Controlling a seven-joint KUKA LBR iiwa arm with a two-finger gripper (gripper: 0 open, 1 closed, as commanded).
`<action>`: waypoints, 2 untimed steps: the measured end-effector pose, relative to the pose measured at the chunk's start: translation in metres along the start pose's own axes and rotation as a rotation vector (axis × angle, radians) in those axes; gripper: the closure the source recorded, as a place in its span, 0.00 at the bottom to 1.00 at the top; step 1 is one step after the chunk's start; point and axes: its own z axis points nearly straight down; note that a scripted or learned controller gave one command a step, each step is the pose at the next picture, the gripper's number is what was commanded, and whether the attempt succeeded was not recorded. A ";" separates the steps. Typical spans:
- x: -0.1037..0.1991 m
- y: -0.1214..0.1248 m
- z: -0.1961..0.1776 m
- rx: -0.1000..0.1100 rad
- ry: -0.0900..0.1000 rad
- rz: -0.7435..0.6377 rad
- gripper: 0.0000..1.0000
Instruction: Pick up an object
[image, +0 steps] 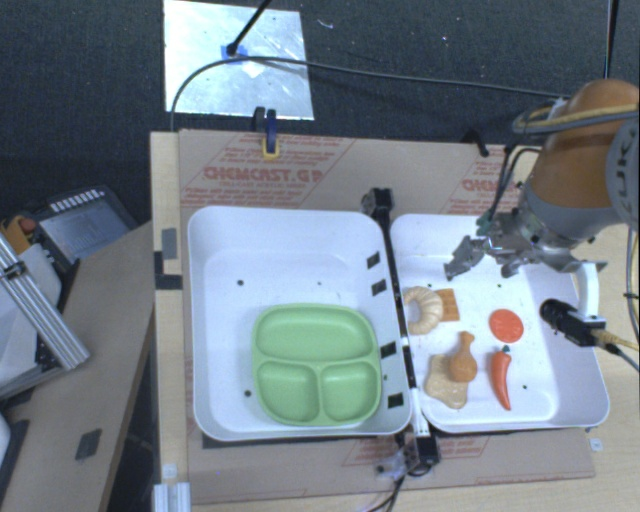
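The two-finger pincer (480, 255) hangs over the right white bin (580, 400); its grip cannot be told. Just below-left lies the pale curved croissant-like toy (424, 307); a round red disc (506, 324) and orange plastic carrot (501, 377) sit below, all loose for picking.

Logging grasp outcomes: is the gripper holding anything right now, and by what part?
Nothing held. The gripper hangs above the right bin with nothing between its fingers; the food items lie on the bin floor below it.

Bench (250, 165) under two white bins (215, 240)
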 end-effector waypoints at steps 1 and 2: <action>0.000 0.001 0.042 0.004 0.001 0.001 0.00; 0.000 0.001 0.083 0.004 0.001 0.002 0.00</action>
